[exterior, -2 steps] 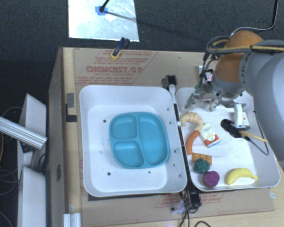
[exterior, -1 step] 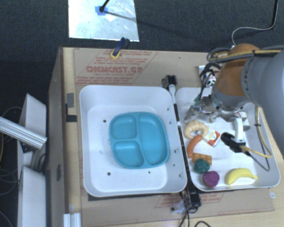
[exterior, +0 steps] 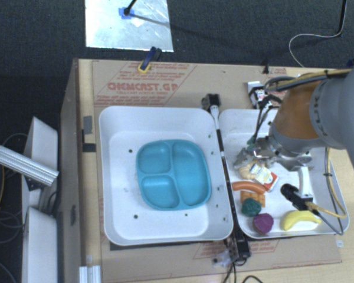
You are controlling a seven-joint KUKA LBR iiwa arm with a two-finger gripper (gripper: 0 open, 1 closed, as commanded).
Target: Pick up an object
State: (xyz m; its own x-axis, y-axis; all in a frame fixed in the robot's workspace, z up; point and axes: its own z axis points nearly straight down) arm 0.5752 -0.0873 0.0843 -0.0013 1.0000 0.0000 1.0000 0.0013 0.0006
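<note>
Low in the right bin (exterior: 342, 229), a yellow banana (exterior: 300, 220) and purple fruit (exterior: 262, 223) are seen. Above them, the gripper (exterior: 256, 158) is lowered over a pale wrapped item (exterior: 255, 173); its grip cannot be told. A centred, vertical descent is advised before closing, with the sausage (exterior: 248, 187) avoided.
</note>
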